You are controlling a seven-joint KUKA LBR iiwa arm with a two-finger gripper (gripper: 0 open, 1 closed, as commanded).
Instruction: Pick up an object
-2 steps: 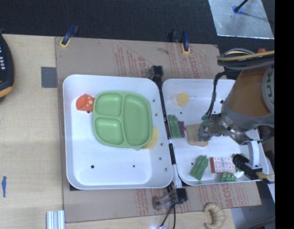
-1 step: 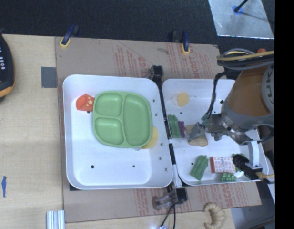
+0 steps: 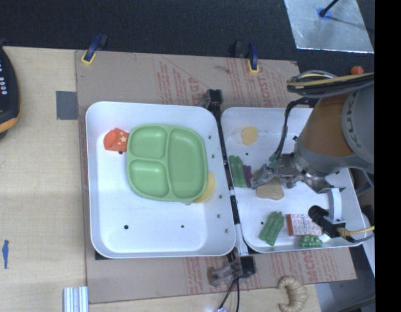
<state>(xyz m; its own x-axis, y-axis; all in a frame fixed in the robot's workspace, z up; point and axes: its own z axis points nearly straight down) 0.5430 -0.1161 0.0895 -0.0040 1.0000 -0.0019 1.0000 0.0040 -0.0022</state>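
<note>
The grey arm [image 3: 356, 119] reaches in from the right edge, its broad orange band [image 3: 325, 135] sitting just above the wrist. From there the wrist slants down and toward the left, ending in the gripper [image 3: 270, 176], which points left and hangs low near the middle of the view. A black cable [image 3: 284, 119] loops from the upper part of the arm down to the wrist, and the gripper's metal tip is too small and cluttered to read closely.
</note>
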